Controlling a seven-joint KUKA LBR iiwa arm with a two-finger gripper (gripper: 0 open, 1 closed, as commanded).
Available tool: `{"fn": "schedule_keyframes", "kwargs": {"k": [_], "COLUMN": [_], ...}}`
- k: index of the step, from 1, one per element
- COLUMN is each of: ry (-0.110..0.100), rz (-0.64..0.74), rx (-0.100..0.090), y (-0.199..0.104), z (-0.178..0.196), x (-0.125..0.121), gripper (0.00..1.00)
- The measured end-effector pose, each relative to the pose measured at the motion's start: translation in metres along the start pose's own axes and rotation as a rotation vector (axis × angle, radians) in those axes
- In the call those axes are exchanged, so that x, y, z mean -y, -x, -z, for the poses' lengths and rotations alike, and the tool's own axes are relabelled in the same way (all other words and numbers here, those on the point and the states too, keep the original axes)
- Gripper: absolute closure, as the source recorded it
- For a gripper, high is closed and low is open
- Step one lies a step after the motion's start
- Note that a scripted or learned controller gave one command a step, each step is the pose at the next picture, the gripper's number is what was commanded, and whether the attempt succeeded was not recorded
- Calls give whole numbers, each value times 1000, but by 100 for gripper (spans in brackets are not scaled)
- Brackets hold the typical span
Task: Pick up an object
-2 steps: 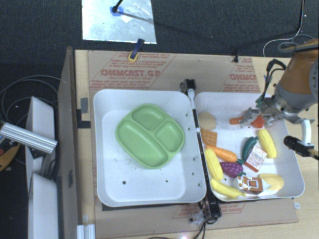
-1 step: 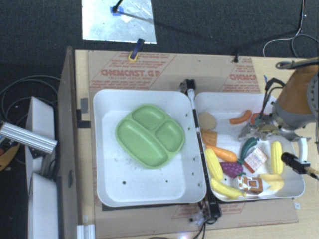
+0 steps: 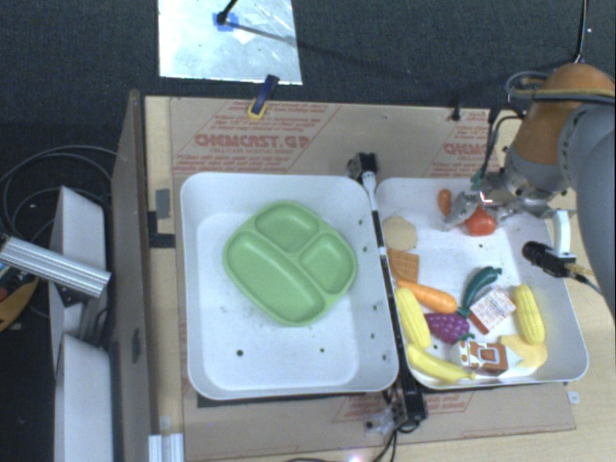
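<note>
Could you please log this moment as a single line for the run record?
arm: over right bin far end | gripper: low beside red tomato | grasp: unclear | green plate: left bin

The two bins, left (image 3: pixel 207 354) and right (image 3: pixel 568 349), look like smooth white plastic with a dull sheen. The green divided plate (image 3: pixel 289 263) is matt plastic. The toy corn cobs (image 3: pixel 415 318) and the carrot (image 3: pixel 428 296) look like glossy moulded plastic. The surface (image 3: pixel 250 138) under the bins is brown printed cardboard, matt. A crinkled silvery sheet (image 3: pixel 226 41) looks like foil, lying on dark, rough, carpet-like cloth (image 3: pixel 67 56).
</note>
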State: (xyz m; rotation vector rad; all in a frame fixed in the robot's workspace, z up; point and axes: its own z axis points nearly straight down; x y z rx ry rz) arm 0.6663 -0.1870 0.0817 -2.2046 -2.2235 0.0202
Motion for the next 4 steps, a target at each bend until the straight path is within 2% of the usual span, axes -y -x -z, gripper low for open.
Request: {"fn": "schedule_keyframes", "kwargs": {"k": [1, 2, 3, 4], "ry": [19, 16, 25, 16], "rz": [0, -1, 2, -8], "rx": [-3, -2, -5, -4], "y": [-56, -53, -129, -132], "z": [3, 14, 109, 145], "x": [-4, -3, 50, 122], "gripper": [0, 100, 100, 100]}}
